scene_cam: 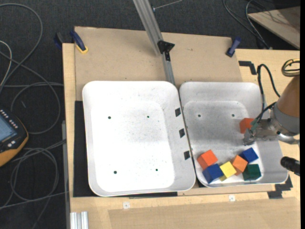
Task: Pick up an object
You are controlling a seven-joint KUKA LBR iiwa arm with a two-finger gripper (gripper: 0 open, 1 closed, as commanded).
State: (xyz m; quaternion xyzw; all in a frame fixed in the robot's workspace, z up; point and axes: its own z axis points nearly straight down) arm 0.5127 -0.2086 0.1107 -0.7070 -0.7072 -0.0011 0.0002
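My gripper [251, 133] is low over the right side of the right bin [214, 86], coming in from the right edge. An orange-red block [245, 124] sits right against its upper left side, partly hidden by it; whether it is gripped is not visible. Along the bin's front edge lies a cluster of blocks: an orange one [207, 158], a blue one [213, 172], a yellow one [228, 169], a small orange one [239, 163], another blue one [249, 154] and a dark green one [252, 171].
The left bin [95, 128] stands beside the right one, with black clips on the shared wall. A metal pole [152, 27] slants across the back of the bench. Cables and a handheld device [9, 135] lie on the floor at the left.
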